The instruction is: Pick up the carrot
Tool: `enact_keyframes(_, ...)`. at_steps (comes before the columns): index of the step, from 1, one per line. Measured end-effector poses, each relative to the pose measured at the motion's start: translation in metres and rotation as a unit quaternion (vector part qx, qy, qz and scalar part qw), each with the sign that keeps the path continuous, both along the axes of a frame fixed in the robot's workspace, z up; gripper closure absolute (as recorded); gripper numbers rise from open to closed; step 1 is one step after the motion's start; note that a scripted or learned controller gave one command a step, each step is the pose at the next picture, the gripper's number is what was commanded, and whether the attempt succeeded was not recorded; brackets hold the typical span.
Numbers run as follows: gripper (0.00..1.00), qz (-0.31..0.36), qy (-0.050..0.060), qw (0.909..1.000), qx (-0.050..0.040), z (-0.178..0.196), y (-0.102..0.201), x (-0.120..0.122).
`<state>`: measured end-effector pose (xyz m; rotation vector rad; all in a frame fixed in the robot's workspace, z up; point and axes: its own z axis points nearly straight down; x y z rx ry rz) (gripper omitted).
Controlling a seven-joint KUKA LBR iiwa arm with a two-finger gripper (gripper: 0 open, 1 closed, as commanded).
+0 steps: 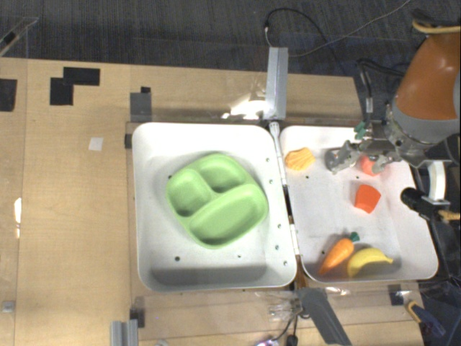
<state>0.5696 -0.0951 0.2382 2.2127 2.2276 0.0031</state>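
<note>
Carrot (338,253) touches banana (368,260), apparently; orange block (367,197) near.

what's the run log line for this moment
gripper: upper right bin | carrot: lower edge, touching banana | grasp: not yet

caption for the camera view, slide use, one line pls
Grey arm's gripper hovers at the right white bin's far end; orange carrot lies beside the yellow banana near its front edge.
</note>
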Motion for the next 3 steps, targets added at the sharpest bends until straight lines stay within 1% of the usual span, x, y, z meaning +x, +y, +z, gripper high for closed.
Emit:
enact_keyframes(1,0.0,-0.033,0.001,0.9995,0.0003,-0.099,-0.014,-0.083)
enact_keyframes(2,0.0,-0.036,-0.004,0.9993,0.0011,-0.148,-0.032,-0.079)
enact_keyframes(3,0.0,-0.04,-0.007,0.9992,-0.0019,-0.148,-0.023,-0.078)
